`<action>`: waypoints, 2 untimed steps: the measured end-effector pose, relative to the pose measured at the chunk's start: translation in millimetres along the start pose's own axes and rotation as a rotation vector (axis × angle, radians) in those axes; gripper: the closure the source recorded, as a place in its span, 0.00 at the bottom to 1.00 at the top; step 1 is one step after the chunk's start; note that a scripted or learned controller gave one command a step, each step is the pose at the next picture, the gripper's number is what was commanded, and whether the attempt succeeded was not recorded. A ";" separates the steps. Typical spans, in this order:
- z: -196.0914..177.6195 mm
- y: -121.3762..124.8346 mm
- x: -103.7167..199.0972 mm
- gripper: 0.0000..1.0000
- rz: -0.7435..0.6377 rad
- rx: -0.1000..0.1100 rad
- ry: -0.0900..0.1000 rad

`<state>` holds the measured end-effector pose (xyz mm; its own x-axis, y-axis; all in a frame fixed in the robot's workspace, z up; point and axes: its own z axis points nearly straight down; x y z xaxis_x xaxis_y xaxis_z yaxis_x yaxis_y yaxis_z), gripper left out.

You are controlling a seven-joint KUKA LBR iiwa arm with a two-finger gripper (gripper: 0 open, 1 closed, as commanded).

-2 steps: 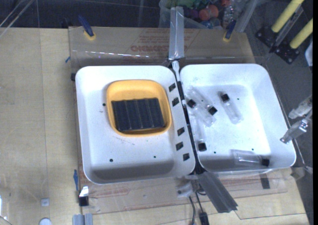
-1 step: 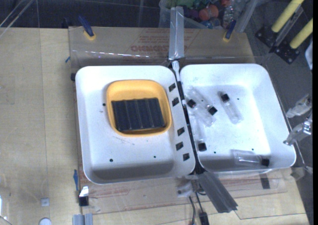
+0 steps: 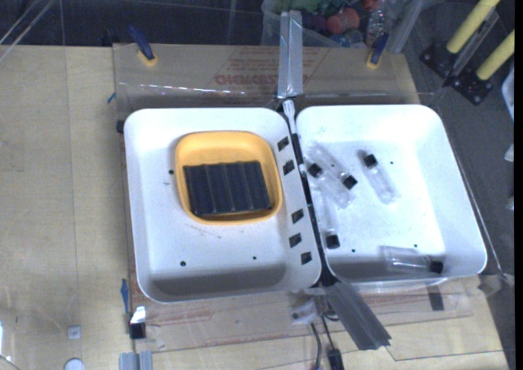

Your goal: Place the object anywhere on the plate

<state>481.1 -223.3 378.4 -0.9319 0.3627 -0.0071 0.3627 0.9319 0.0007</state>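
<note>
One yellow plate (image 3: 227, 176), left bin (image 3: 155, 197), holds dark ribbed slab (image 3: 226, 188). Right bin (image 3: 425, 164): maybe five clear black-capped vials (image 3: 378, 178). My jaws' state: can't tell.

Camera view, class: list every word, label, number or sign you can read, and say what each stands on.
Red lettering on the clear plastic sheet behind the two white bins: mirrored and blurred, unreadable.
Yellow rectangular plate with dark ridged insert: no text.
Small clear vials with black caps in the right bin: no legible labels.

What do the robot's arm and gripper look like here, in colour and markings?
Their colours and markings cannot be judged from this picture. On the right, where the arm reaches in, lies the right white bin with clear vials capped in black.
</note>
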 end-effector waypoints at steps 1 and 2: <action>35.5 -0.6 0.7 0.00 0.004 0.000 0.003; 48.4 -1.4 0.8 0.00 0.076 0.000 0.005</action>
<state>480.1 -224.4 330.0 -0.9017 0.4323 -0.0017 0.4323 0.9017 0.0012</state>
